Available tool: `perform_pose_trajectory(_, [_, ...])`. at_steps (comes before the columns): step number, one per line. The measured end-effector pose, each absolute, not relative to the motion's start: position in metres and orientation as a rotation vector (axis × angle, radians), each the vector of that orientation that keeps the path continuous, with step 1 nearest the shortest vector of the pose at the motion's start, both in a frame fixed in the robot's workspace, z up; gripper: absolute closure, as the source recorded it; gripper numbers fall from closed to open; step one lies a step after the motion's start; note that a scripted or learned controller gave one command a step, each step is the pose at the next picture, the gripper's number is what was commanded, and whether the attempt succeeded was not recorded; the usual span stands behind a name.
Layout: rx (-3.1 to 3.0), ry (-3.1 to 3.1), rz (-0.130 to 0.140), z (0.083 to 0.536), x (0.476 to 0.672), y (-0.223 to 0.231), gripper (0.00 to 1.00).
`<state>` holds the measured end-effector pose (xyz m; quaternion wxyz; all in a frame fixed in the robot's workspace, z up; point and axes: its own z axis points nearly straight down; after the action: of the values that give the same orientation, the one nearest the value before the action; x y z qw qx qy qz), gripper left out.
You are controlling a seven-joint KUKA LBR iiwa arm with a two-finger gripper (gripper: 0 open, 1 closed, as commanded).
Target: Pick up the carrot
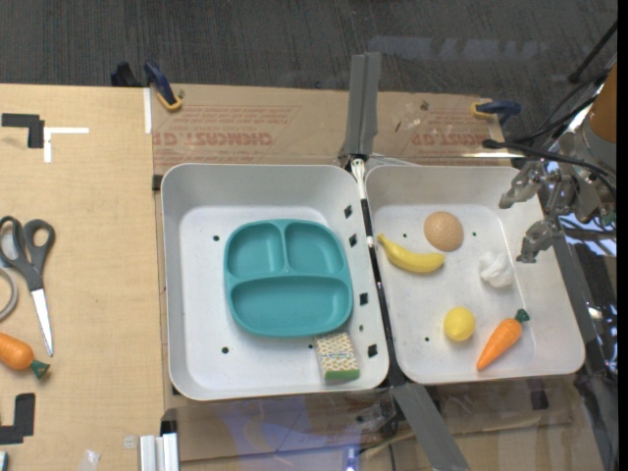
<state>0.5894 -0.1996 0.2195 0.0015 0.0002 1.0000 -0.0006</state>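
- In the right bin [564, 356], near its front right corner, lies the carrot [499, 342] — its long axis runs on a slant, green stem end up and to the right, orange tip down and to the left toward the bin's front wall.
- The jaws [531, 216] hang over the right bin's right rim, well back from the carrot; two metal fingers [518, 186] show with a gap between them, so they stand apart, and nothing lies between them or touches them.
- Just left of the carrot sits a lemon [459, 324], near it but apart.
- Between the carrot and the jaws lies a small white crumpled thing [497, 269].
- Farther back in the same bin are a banana [411, 255] and a brown egg [444, 231], close together.
- The left bin [186, 292] holds a teal divided plate [288, 277] and, at its front, a sponge [339, 357].
- On the worktop [78, 224] to the left lie scissors [29, 273] and a second carrot [20, 353] at the view's edge.
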Motion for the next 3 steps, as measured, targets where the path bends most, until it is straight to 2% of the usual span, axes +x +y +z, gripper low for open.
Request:
perform_pose_trajectory(1, [0.059, 3.139, -0.001, 0.131, 0.521, -0.187, 0.0])
perform_pose_trajectory(2, [-0.046, 3.139, -0.001, 0.093, 0.479, -0.199, 0.0])
perform_pose_trajectory(3, [-0.048, 3.139, -0.001, 0.093, 0.479, -0.198, 0.0])
